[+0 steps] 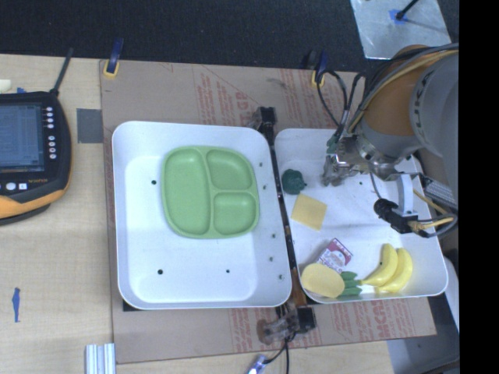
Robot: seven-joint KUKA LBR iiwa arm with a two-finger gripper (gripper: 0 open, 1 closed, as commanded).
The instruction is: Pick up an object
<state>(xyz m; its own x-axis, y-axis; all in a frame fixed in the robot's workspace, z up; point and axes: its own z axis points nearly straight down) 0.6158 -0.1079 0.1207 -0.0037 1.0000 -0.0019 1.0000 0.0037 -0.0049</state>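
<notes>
My jaws hang low over the upper part of the right bin, nothing between them; from this slanted view I can't tell if they stand apart or together. The nearest candidate is the dark green lump, just to the jaws' left and a touch toward the camera, close to the bin's left wall. It looks roundish, no clear long axis, so approach angle shouldn't matter much, I judge. Next nearest: the yellow square block, lying flat, down-left of the jaws, its edges turned a bit off the bin walls.

Farther off, toward the near edge of the same bin: a small red-and-white packet below the jaws, a pale yellow oval piece beyond it w/ a green bit touching its right side, and a banana down-right of the jaws, long axis running roughly away-and-toward the jaws, tilted. All sit apart from the jaws; none is gripped.

Left bin, well to the jaws' left across the divider, holds one green sectioned plate, 3 compartments, each w/ nothing in it as far as I can see. A handheld control pendant rests on the tabletop far left. A short shift left looks like the move for the lump.
</notes>
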